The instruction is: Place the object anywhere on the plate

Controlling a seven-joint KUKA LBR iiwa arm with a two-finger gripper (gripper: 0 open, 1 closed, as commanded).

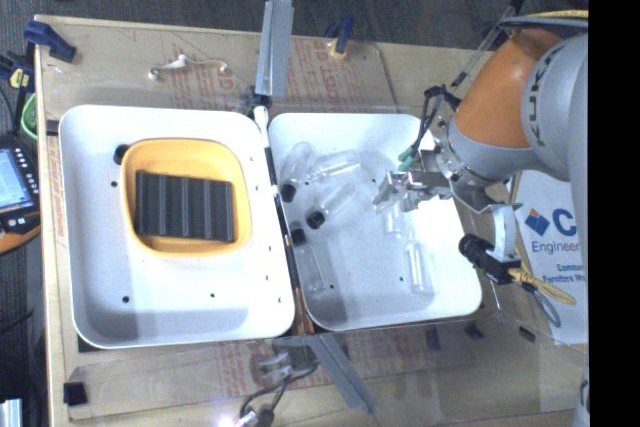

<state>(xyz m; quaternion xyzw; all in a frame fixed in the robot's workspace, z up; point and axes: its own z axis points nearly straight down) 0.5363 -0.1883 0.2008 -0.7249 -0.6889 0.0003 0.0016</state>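
Observation:
In the left bin [90, 295] lies a yellow plate [185, 153] with a dark grey ridged block [185, 207] on it. The right bin [450, 300] holds several clear plastic pieces, among them a crumpled one [330, 167] at the back left and a tube [415, 267] near the front right. Small black caps [315, 218] lie by the bin's left wall. My gripper [397, 189] hangs low over the middle of the right bin, right among the clear pieces. Whether anything sits between its fingers is hidden by glare and the see-through plastic.
A metal bar [275, 35] stands behind the wall between the two bins. A blue clamp [45, 37] sits at the bench's back left corner. A printed sheet [555, 235] lies to the right of the bins and a handheld screen [15, 185] at the far left.

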